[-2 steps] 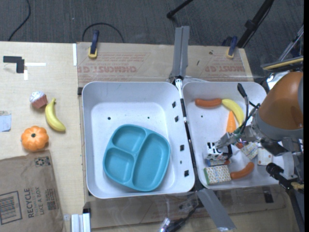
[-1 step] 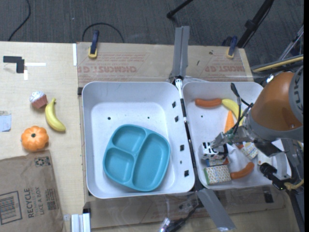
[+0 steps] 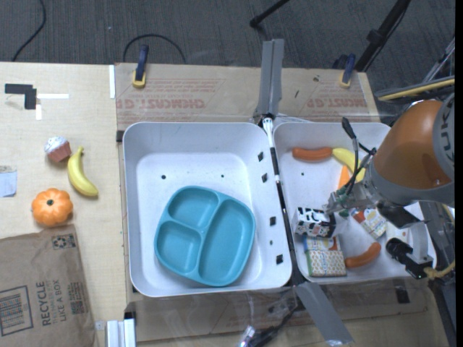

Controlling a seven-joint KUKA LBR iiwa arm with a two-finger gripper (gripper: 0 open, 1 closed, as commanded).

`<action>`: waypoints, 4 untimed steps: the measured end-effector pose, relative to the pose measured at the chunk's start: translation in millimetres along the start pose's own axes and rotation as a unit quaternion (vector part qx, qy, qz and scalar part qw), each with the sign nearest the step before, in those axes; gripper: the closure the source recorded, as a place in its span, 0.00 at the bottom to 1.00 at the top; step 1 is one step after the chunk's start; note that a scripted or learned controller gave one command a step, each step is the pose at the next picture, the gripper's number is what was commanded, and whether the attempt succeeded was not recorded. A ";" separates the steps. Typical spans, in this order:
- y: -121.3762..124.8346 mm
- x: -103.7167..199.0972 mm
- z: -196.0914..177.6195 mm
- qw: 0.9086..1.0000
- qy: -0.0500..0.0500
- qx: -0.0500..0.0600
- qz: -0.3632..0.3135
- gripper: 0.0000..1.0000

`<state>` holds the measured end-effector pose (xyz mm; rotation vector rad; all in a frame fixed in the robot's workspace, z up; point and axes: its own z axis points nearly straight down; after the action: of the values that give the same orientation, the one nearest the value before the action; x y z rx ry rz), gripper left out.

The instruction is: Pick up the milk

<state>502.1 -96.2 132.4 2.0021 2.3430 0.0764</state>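
The milk (image 3: 313, 223), a small carton with black and white cow patches, lies on its side near the left wall of the right bin (image 3: 318, 136). My gripper (image 3: 338, 210) hangs low over that bin, just to the right of the carton and close to its right end. Whether it touches the carton is unclear. The grey arm with its orange band (image 3: 412, 150) reaches in from the right and hides part of the bin behind it.
Around the milk in the right bin lie a sausage (image 3: 312, 153), a banana (image 3: 349, 159), a small flat box (image 3: 324, 260) and another sausage (image 3: 362, 255). The left bin (image 3: 145, 150) holds a blue divided plate (image 3: 206, 235). A banana, cupcake and small pumpkin (image 3: 52, 207) lie on the bench at left.
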 end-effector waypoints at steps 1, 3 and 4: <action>-0.5 -0.7 0.2 1.000 0.000 0.001 0.001 0.00; -24.0 -1.7 28.4 0.998 0.007 0.033 -0.062 1.00; -10.4 60.2 -60.2 0.999 0.006 0.039 0.003 1.00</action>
<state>477.9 -38.4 190.9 2.0473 2.3828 -0.0029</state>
